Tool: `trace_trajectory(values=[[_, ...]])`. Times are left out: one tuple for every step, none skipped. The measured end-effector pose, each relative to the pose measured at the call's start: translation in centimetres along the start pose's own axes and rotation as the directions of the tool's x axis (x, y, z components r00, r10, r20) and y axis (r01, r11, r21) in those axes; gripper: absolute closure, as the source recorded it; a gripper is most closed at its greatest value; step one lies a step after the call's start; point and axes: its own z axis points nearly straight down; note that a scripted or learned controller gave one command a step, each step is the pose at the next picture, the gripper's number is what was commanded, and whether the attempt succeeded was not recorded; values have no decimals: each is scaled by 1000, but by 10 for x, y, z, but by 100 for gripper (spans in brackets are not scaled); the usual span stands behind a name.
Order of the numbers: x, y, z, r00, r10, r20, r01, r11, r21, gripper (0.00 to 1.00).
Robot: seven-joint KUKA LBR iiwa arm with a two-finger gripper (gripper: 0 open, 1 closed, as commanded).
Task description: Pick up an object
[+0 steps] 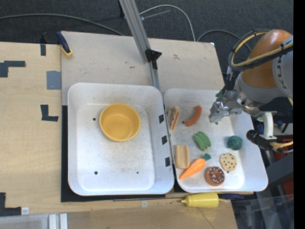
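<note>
The toy sausage [193, 116] looked like your likeliest target: a short, curved, red-orange piece lying flat in the upper part of the right bin [252, 175], its long axis slanting from lower left to upper right. It looked smooth and rounded, so it would probably have rolled or squirted out of a loose pinch. To do this step well, you would have wanted to centre over its middle, close across its narrow width rather than along its length, and come straight down so you did not nudge it. The gripper [214, 117] hung just beside its right end, over the same bin; whether it was spread or closed could not be told from this view, and nothing was seen held in it. A toy sandwich [174, 117] lay near the sausage on the left, and a green pickle [202, 140] lay below it, both apart from it, leaving room to descend. Farther off in that bin lay a carrot [193, 168], a doughnut [214, 176] and a cookie [228, 162]. A yellow bowl [119, 122] stood in the left bin [81, 175].
</note>
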Motion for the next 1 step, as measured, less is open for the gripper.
trace_trajectory(values=[[0,0,-12,1000,1,-1,-1,1000,5,100]])
